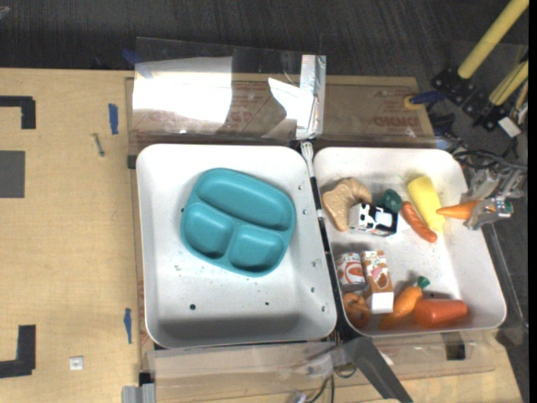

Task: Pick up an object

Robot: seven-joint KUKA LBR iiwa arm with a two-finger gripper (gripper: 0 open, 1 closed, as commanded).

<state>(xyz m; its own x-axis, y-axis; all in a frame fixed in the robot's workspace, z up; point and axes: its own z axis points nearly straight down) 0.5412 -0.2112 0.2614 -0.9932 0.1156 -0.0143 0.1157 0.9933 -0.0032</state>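
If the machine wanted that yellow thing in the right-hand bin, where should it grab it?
Probably across the middle of the yellow piece, coming straight down from above. It lies flat and elongated, running from upper left to lower right, so the jaws would best close across its narrow width. A red piece lies close along its lower-left side, so a grip nearer the upper end looks safer.
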